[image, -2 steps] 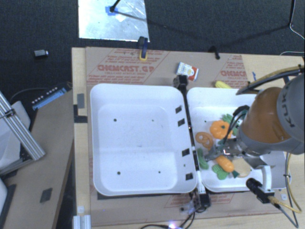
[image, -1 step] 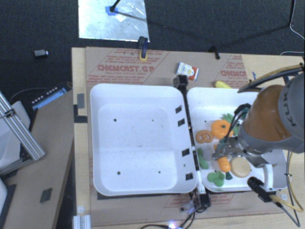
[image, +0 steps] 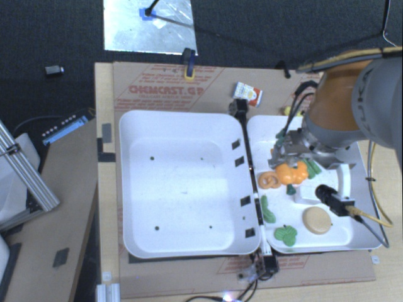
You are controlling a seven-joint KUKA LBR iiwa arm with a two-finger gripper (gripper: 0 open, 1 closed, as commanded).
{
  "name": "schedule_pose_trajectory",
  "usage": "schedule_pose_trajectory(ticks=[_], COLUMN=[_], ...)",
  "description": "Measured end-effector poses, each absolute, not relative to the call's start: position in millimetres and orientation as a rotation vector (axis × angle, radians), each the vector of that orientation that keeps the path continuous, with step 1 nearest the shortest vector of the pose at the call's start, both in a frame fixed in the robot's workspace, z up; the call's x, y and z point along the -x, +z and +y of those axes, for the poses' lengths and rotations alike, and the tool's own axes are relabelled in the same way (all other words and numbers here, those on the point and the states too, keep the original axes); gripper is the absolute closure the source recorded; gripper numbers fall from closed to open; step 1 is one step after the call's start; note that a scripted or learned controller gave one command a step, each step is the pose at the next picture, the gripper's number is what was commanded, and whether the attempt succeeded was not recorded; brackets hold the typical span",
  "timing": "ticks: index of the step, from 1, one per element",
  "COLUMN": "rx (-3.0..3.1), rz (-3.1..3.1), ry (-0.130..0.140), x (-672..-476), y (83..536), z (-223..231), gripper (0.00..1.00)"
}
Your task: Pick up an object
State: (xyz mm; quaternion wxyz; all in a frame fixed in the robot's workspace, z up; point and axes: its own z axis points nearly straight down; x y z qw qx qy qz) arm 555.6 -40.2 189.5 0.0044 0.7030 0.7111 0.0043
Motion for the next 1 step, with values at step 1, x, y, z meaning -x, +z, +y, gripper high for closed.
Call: schedule_pose_trajectory(ticks=[1], rx=[-2.207], rz=[2.23], ry=[0.01], x=[-571.1], y=[235.5], z=[16.5], gripper=[1.0])
